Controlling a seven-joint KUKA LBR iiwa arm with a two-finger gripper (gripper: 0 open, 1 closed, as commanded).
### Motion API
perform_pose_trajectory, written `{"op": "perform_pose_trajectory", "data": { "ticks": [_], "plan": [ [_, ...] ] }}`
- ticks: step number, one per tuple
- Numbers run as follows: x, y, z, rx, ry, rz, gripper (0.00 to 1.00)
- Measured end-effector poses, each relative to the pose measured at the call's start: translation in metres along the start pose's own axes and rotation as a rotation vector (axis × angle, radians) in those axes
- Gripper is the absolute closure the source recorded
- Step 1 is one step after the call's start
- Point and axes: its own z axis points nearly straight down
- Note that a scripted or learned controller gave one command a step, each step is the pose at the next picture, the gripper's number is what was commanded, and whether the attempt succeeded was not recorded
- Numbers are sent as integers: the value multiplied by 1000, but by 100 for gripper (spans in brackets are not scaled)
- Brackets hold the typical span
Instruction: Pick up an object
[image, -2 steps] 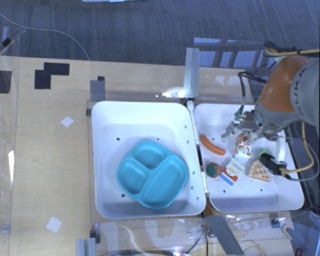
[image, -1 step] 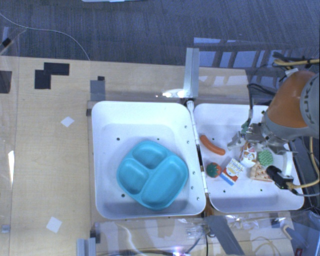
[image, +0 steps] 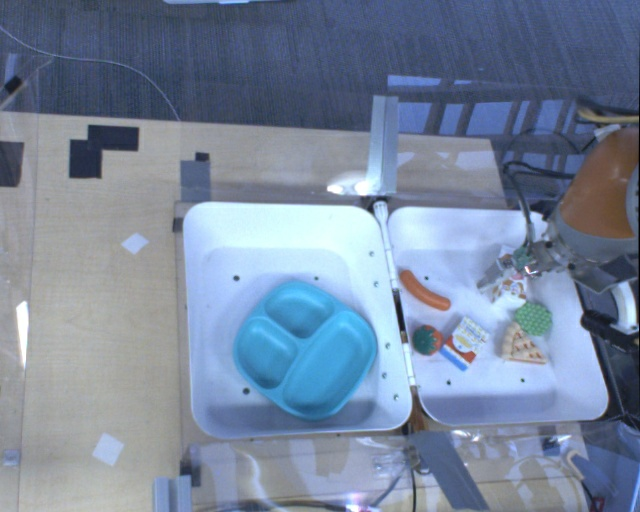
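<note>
My gripper (image: 517, 266) hangs low over the right bin (image: 440, 400), near its far right side, below the arm's orange band (image: 602, 192). Right under it lies a small white and red item (image: 510, 291), touching or nearly touching the gripper. Close by are a green round piece (image: 533, 318) and a tan waffle-like wedge (image: 522, 346). Further left in the same bin lie an orange sausage (image: 425, 290), a green and red ball-like toy (image: 428, 340) and a small white packet with blue and red (image: 466, 340).
The left bin (image: 210, 250) holds a blue divided plate (image: 305, 348). A metal divider (image: 393, 300) separates the two bins, and a metal post (image: 383, 145) stands behind them. Black cables (image: 530, 180) hang at the right by the arm.
</note>
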Motion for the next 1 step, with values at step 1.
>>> {"op": "perform_pose_trajectory", "data": {
  "ticks": [1],
  "plan": [
    [-5,5,-17,-15,-12,1,100]
  ]
}}
